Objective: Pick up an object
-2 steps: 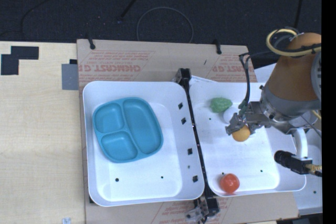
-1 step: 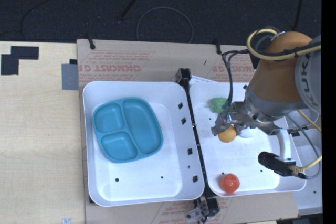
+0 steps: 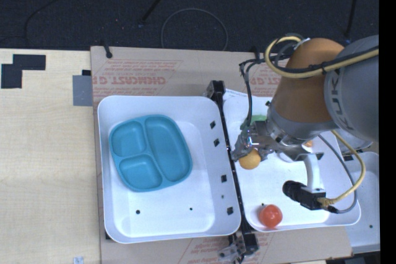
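My gripper [image 3: 246, 149] is low over the left side of the right bin [image 3: 346, 219], close to the divider between the bins. A small yellow-orange round object [image 3: 250, 161] lies right at the gripper's tip, touching it or just under it. A red round object [image 3: 270, 215] rests near the front edge of the right bin, apart from the gripper. A bit of something green [image 3: 258, 118] peeks out behind the wrist, mostly hidden by the arm.
The left bin [image 3: 124, 219] bears a blue divided plate [image 3: 150, 151] in its rear left part. The arm's orange band and grey body [image 3: 309, 96] cover the rear of the right bin. Cardboard lies under both bins.
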Available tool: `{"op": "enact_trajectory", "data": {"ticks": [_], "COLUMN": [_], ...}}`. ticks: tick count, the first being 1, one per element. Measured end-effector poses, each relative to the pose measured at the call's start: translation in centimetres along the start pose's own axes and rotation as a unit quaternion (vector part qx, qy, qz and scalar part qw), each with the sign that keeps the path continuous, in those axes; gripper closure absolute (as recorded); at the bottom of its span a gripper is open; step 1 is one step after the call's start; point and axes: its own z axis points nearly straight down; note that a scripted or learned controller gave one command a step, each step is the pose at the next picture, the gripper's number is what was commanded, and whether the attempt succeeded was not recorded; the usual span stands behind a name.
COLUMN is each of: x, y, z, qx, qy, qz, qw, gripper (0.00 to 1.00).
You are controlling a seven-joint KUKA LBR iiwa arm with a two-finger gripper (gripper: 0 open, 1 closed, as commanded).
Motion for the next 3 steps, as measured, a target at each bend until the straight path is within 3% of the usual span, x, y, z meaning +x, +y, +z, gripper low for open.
{"op": "enact_trajectory", "data": {"ticks": [2, 3], "x": [9.8, 9.6], "y": [1.4, 1.4], "z": [1.1, 1.1], "qx": [-0.001, 0.000], "qy": [-0.001, -0.001], "qz": [0.000, 0.001], "qw": [1.0000, 1.0000], "gripper": [1.00, 0.00]}}
